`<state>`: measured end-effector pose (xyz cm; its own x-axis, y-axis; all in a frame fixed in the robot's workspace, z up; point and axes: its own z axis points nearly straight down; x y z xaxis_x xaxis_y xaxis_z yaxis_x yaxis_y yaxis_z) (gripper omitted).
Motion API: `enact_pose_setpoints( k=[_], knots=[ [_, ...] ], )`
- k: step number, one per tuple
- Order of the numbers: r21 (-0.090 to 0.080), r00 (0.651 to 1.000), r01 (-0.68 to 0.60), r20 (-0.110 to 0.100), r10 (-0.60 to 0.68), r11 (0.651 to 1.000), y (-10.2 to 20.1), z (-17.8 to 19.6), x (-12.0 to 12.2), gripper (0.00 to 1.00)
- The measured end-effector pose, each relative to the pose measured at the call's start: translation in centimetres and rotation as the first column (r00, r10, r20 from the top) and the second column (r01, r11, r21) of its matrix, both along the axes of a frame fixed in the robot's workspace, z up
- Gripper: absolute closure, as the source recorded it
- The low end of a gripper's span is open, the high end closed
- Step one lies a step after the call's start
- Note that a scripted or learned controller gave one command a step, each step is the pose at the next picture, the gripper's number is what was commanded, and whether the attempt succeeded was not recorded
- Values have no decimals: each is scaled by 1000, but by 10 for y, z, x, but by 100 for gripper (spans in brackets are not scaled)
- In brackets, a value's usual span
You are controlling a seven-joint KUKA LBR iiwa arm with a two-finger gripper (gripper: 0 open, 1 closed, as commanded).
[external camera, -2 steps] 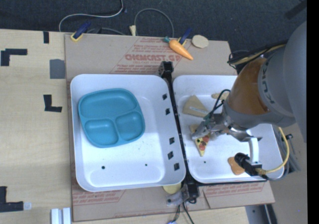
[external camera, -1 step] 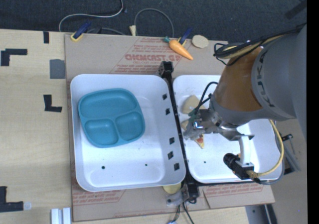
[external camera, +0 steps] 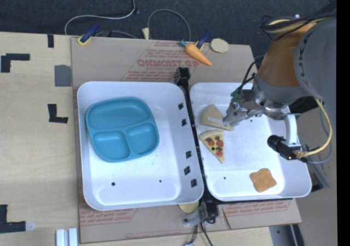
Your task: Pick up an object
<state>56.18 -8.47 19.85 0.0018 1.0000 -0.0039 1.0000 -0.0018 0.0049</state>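
Observation:
In the right bin lie a pale cheese wedge, a pizza slice and a brown toast-like piece. My gripper hangs low over the bin's upper left part, its tips right at the cheese wedge's right end. The pizza slice lies just below and left of it. The toast piece sits near the bin's front right corner, well apart from the gripper.
The left bin holds a blue divided plate. A toy carrot and a round beige disc lie on the cardboard behind the bins. A black divider with clips runs between the bins. The arm fills the upper right.

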Motion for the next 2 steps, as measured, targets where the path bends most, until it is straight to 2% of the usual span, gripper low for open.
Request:
enact_pose_setpoints(
  k=[1, 2],
  knots=[
    [3, 1000, -2, -6, 2, 1000, 3, -1, -3, 0],
    [-1, 1000, -2, 1, 2, 1000, -12, -118, 17, 0]
  ],
)
